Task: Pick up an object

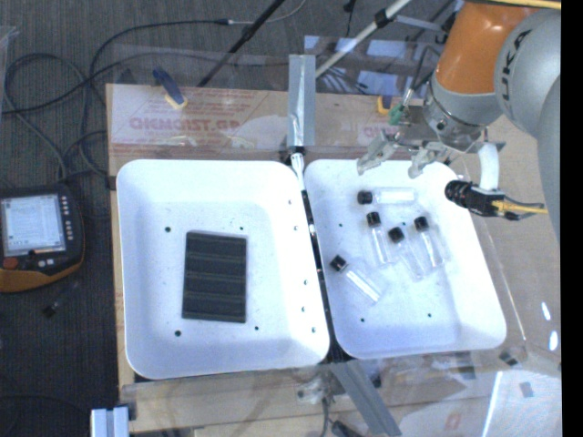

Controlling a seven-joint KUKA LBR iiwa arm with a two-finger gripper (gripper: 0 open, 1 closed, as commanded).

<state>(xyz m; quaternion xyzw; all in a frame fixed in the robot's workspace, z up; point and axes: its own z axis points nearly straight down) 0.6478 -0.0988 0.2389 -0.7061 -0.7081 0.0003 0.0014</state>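
Two shallow white bins sit side by side on the bench: the left bin (146, 198) carries a dark ribbed rectangular block (216, 277) lying flat near its middle, and the right bin (474, 317) carries several small clear vials with black caps (401, 244), scattered in its upper and middle part (some lie close together, one (353, 277) lies apart toward the left wall). Above the far rim of the right bin hangs the grey arm with its orange band (474, 39), and its gripper (401, 160) has the fingers (372, 157) spread apart with nothing between them, just beyond the nearest vial (383, 195).
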